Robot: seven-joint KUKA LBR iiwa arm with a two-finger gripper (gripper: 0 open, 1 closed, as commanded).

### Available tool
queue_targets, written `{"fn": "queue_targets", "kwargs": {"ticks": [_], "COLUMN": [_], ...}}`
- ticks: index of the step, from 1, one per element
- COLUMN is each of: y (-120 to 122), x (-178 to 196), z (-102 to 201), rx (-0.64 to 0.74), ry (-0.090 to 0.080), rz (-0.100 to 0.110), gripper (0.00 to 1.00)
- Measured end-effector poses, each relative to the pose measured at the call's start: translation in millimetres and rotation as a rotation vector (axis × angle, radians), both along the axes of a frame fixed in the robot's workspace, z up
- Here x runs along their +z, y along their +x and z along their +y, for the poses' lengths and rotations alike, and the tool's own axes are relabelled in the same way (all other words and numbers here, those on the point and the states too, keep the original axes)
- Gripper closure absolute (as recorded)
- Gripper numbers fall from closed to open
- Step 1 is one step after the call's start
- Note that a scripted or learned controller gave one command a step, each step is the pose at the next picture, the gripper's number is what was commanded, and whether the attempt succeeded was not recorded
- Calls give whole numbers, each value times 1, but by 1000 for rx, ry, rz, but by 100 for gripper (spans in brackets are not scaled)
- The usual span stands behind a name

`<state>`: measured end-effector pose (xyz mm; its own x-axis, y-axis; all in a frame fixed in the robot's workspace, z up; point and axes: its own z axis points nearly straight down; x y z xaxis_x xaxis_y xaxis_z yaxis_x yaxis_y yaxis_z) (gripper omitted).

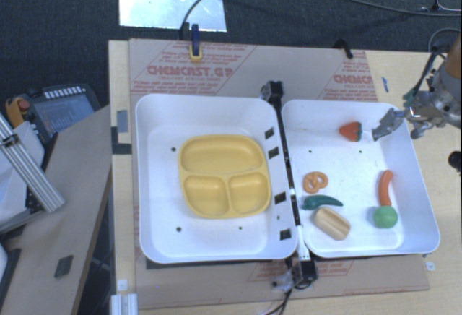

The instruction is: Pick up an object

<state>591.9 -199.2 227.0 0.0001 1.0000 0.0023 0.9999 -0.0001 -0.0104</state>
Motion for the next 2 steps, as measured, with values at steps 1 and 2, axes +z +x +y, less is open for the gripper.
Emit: {"fn": "queue_targets", "kwargs": {"ticks": [1,2], "y": [3,2], "x": [7,-34], "z": [1,0], "rx": [3,2], "ry": [-3,-2], "rz": [-12,-9], "gripper": [0,0]}}
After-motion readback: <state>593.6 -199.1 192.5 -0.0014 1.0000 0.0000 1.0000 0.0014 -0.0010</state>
